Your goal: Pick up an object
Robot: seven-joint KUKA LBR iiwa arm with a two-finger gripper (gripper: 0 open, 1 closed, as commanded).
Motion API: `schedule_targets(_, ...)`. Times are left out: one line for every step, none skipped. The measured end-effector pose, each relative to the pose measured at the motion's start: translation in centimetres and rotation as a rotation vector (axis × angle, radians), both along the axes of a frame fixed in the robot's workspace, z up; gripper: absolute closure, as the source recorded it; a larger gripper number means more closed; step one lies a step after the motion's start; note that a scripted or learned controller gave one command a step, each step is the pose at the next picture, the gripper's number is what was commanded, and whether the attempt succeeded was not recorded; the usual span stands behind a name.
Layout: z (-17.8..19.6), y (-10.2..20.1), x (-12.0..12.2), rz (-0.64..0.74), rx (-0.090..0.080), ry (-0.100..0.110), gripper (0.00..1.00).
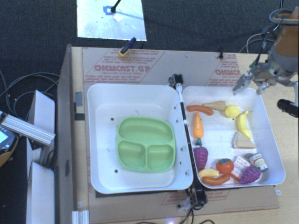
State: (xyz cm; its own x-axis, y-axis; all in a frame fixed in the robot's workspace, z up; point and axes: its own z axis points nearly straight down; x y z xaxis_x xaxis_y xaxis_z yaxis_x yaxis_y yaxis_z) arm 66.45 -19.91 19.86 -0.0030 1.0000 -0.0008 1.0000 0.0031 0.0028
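Above the right bin's [271,139] far corner, hand [250,84] with fingers spread apart and nothing between them, toy lemon [231,110] and banana [242,124] just below it, carrot [198,125] further left, green tray [145,143] well left

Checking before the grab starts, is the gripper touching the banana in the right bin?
Apart. The camera view shows the gripper above the bin's far rim, with bare white floor and the lemon between it and the banana.
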Motion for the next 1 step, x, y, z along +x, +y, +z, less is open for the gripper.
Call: schedule_targets(-10.88, 0.71, -0.97, 0.002, 0.004, 0.017, 0.0)
